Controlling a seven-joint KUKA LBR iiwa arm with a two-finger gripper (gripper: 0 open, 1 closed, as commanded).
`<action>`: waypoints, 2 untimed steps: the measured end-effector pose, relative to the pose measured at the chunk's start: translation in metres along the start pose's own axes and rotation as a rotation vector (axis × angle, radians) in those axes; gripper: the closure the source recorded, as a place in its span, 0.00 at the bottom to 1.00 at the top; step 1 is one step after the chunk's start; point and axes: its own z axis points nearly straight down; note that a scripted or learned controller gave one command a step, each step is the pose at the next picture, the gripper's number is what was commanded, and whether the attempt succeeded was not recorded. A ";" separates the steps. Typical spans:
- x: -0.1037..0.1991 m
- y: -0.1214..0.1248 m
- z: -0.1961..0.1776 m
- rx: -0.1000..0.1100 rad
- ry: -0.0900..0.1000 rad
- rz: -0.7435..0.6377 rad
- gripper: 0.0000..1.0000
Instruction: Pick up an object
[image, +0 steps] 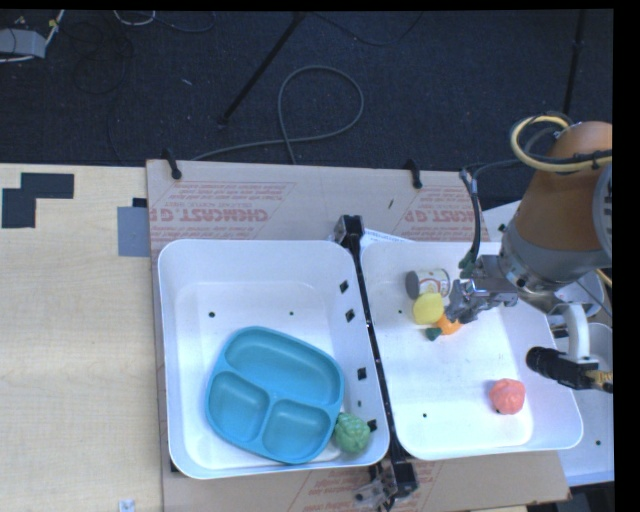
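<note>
Item: my claw (462, 300), low in the right bin (560, 435), toward that bin's far edge. I cannot tell its state at this scale, nor whether anything sits in it.

Item: yellow ball (428, 308), just beside the claw on its left, touching or nearly touching it. Round, so it has no long axis and points no way. I judge it the target.

Item: orange piece (450, 325), just under the claw tip, next to the ball; too small to give its axis.

Item: grey piece (412, 284), beyond the ball, near the bin's far edge.

Item: pink ball (507, 396), near the right bin's near right corner, well apart from the claw.

Item: blue tray (272, 394), left bin, near side, long axis running slantwise; green ball (351, 433) at its near right corner.

Step in hand, by my judgement: the descent or closing at the yellow ball. The next move calls for a centred close, since a round thing may roll aside, then a straight lift.
</note>
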 end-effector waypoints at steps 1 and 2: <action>0.055 0.008 -0.001 -0.001 0.000 -0.002 1.00; 0.103 0.019 0.005 -0.001 -0.001 -0.001 1.00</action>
